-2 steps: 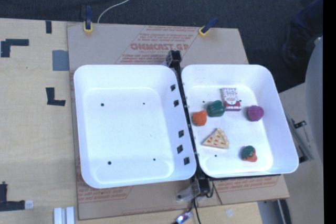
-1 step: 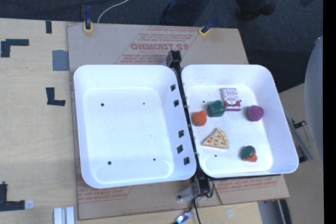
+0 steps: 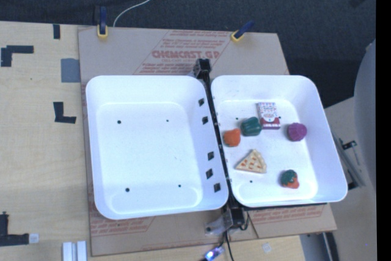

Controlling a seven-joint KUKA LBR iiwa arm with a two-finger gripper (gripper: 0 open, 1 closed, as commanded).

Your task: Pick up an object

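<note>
A blurred grey stretch of the arm (image 3: 369, 113) stands at the right edge, just beside the right bin (image 3: 317, 189). In that bin lie a red-and-white carton (image 3: 267, 115), a green piece (image 3: 250, 126), an orange piece (image 3: 231, 138), a purple piece (image 3: 296, 131), a tan wedge (image 3: 251, 162) and, nearest, a green-and-red piece (image 3: 289, 178). The left bin (image 3: 146, 205) adjoins it.
</note>
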